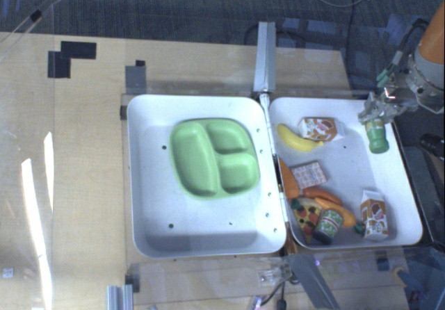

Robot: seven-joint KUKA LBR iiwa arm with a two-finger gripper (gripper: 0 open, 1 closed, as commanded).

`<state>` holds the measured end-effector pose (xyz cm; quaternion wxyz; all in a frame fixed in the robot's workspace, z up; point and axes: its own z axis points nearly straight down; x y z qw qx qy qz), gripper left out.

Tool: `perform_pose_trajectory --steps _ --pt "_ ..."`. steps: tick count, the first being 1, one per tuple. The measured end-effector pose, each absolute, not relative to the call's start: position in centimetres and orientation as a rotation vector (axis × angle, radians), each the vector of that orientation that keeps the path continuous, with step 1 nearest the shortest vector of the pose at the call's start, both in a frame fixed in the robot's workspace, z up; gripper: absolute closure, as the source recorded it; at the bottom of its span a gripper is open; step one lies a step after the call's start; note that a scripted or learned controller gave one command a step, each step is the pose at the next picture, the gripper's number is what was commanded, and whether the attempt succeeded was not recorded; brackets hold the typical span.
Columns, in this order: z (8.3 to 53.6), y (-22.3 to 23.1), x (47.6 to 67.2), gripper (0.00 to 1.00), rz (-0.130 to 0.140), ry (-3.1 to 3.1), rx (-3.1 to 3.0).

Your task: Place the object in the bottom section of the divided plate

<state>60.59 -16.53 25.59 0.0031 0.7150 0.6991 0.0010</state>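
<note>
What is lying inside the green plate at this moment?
Nothing lies in the green plate: all three sections show bare green. The toys, such as the banana, lie in the right bin. Under the plate cannot be seen.

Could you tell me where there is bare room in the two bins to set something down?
Left bin: bare floor rings the green divided plate, widest below it. Right bin: a patch between banana and right rim; its lower part is crowded.

arm (430,65): cut off at right edge | toy pile (321,218): items overlap, hard to tell
</note>
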Motion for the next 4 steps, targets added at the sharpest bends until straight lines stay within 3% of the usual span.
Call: perform_pose_trajectory --steps 1,2,3,4 --pt "12.6 -9.9 62.3 1.00 0.006 2.296 2.139" --pt "26.2 -3.4 65.4 1.00 0.009 2.501 1.890" --pt "24.4 2.3 61.1 1.00 0.006 2.542 1.841" --pt "30.0 -0.1 67.0 1.00 0.009 2.499 1.893"
